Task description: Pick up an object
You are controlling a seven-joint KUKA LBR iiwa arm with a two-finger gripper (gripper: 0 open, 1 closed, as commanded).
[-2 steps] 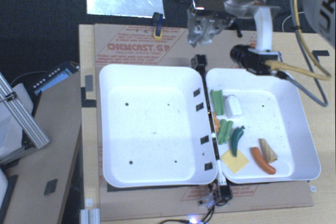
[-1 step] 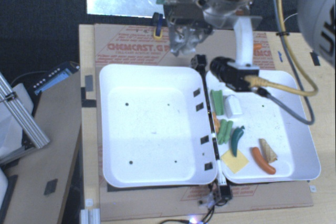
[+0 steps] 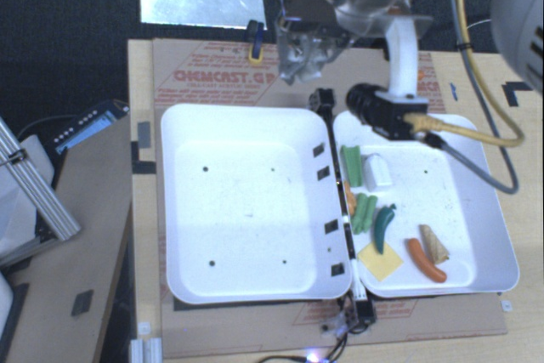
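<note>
The right bin (image 3: 463,183) holds several small items. Along its left side are a light green strip (image 3: 350,166), a white block (image 3: 377,172), green pods (image 3: 364,212) and a dark green pepper (image 3: 383,225). At the front lie a yellow slice (image 3: 380,261), a red sausage (image 3: 425,261) and a tan wedge (image 3: 435,243). My gripper (image 3: 299,64) hangs high over the cardboard behind the left bin (image 3: 246,208), well away from all the items, with nothing seen in it.
A black device on a white bracket (image 3: 384,110) overhangs the right bin's back edge, trailing a yellow cable (image 3: 476,132). A blue and yellow clamp (image 3: 255,42) stands on the cardboard at the back. Metal rails (image 3: 34,191) lie off the bench to the left.
</note>
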